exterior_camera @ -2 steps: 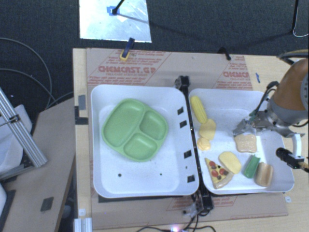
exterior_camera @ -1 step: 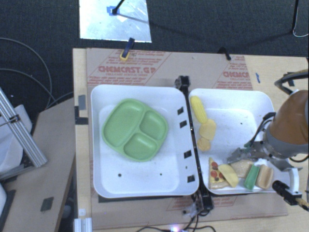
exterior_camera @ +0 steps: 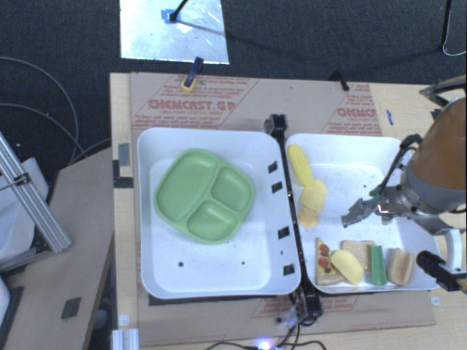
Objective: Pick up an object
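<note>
Grey end effector (exterior_camera: 353,217) hovers in the right bin (exterior_camera: 343,146) above toy food, finger state unclear

green divided plate (exterior_camera: 205,195), silver sheet (exterior_camera: 174,20)

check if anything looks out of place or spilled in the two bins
Nothing stands out. The green plate lies flat in the left bin; the toy foods sit along the right bin's left and near sides, all inside. The gripper hovers over bare floor.
</note>
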Controlling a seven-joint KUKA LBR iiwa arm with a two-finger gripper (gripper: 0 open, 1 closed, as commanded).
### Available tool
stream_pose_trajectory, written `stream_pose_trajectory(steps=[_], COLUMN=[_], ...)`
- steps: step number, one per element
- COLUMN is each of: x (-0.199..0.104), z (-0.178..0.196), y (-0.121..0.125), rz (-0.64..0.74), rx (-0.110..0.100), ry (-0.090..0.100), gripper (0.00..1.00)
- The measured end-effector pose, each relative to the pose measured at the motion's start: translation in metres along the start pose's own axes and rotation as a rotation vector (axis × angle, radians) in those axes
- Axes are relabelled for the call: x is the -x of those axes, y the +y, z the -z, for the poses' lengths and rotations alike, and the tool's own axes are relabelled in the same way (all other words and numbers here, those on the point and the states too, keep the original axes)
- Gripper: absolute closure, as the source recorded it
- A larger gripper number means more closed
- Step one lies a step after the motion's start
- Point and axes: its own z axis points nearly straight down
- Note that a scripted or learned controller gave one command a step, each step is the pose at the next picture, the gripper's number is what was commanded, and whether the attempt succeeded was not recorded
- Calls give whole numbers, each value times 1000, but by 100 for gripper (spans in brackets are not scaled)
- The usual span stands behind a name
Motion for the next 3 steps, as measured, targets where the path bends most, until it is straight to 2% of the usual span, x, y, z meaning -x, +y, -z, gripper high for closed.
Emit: stream_pose_trajectory(steps=[1,2,3], x=[-8,-77,-91], z=[-106,-1,-6], y=[55,6,34], rz=[-3,1,-2], rx=[4,-3,-3], ry=[-4,3,1], gripper=[0,0,0])
